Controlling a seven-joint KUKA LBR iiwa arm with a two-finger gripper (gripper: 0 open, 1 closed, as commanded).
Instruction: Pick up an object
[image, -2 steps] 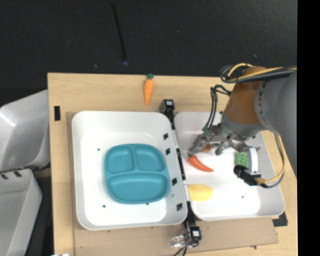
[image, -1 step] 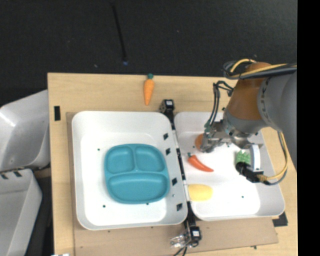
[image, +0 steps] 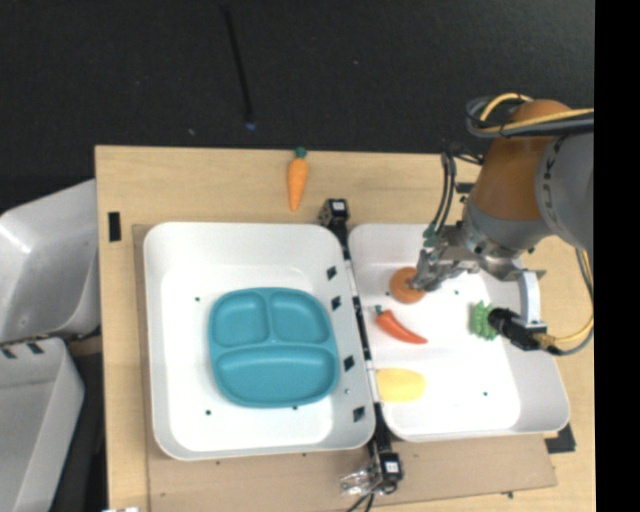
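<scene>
Orange round toy food (image: 404, 287) lies near the left wall of the right bin (image: 530, 400), directly under the gripper (image: 428, 275), which seems set down onto it as for a grasp; whether it is spread or pinching cannot be told. Just beside lie a red chili pepper (image: 400, 327), a yellow piece (image: 400, 384) and a green piece (image: 483, 320). A blue divided plate (image: 272, 346) fills the left bin (image: 170, 400); a toy carrot (image: 297, 180) rests on the bench (image: 200, 185).

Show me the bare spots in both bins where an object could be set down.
Left bin: a bare white ring surrounds the blue tray, widest at its near edge. Right bin: the near right corner, beyond the yellow piece, is free. Its far half is crowded by the gripper, orange ball, red pepper and green piece.
</scene>
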